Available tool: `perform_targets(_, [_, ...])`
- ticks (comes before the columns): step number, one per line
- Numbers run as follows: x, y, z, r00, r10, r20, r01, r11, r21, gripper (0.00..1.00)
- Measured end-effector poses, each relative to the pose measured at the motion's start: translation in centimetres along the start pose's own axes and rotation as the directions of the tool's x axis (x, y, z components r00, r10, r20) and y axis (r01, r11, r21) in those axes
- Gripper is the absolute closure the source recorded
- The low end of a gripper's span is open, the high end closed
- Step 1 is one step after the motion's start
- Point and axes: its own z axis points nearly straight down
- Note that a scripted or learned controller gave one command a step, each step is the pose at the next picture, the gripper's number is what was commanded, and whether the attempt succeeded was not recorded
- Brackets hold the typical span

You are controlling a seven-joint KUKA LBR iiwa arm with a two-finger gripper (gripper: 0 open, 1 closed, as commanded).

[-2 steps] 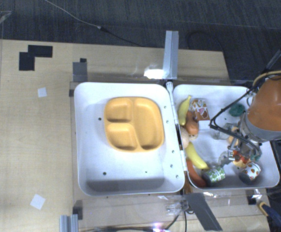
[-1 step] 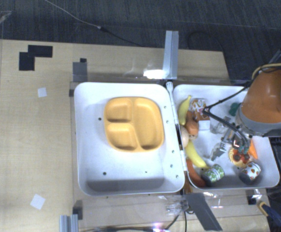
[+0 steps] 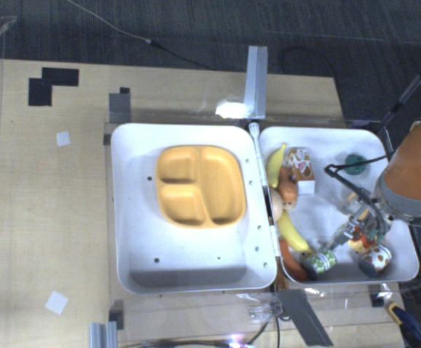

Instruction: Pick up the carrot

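The gripper [image 3: 361, 229] hangs low in the right bin [image 3: 338, 136], its grip too blurry to tell, and I think it must next reach left to the carrot [image 3: 290, 262].

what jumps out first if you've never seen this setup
The yellow divided plate sits alone in the middle of the left bin. The right bin is crowded: bananas and other toy food line its left wall. The grey arm with its orange band reaches in from the right, its gripper low over the bin's near right corner.
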Motion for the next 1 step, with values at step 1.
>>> perform_targets(1, [0.00,0.00,0.00,1.000,0.000,0.000,0.000,1.000,0.000,0.00])
